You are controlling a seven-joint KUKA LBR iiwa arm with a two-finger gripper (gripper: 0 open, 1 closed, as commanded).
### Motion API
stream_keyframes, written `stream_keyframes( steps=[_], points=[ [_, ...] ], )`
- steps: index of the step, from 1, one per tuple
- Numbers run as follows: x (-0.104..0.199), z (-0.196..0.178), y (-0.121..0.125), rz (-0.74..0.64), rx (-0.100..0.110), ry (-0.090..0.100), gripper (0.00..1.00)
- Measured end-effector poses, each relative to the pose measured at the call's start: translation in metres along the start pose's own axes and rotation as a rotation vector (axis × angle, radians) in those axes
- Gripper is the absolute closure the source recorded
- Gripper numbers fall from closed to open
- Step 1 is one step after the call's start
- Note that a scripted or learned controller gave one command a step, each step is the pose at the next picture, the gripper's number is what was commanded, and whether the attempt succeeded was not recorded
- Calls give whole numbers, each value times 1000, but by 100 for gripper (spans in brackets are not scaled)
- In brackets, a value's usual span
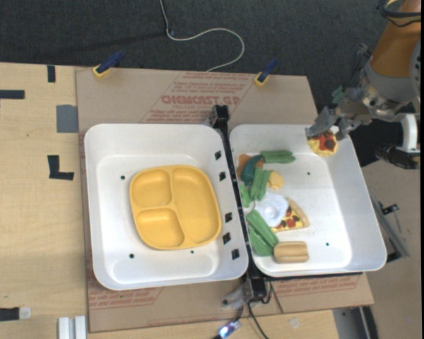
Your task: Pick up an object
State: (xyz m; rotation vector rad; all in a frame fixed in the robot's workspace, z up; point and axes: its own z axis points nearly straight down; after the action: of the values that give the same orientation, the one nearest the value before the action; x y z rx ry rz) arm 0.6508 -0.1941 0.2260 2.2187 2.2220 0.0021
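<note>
Grey fingers of the gripper (325, 134) pinch a small yellow-and-red toy (324, 144), which hangs just under the tips above the far right corner of the right bin (353, 210). Lower left in that bin lie green pieces, a pizza slice (295, 219) and a tan loaf (290, 252). Beside it, the left bin (106, 210) holds a yellow divided plate (175, 206).

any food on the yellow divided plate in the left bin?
No. The yellow plate sits bare in the left bin.
</note>
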Motion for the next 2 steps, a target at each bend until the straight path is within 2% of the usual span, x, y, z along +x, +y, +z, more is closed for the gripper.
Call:
stream_keyframes(
  steps=[1, 2],
  points=[
    [57, 11, 0, -3, 4, 0, 100],
    [100, 5, 3, -2, 4, 1, 100]
  ],
)
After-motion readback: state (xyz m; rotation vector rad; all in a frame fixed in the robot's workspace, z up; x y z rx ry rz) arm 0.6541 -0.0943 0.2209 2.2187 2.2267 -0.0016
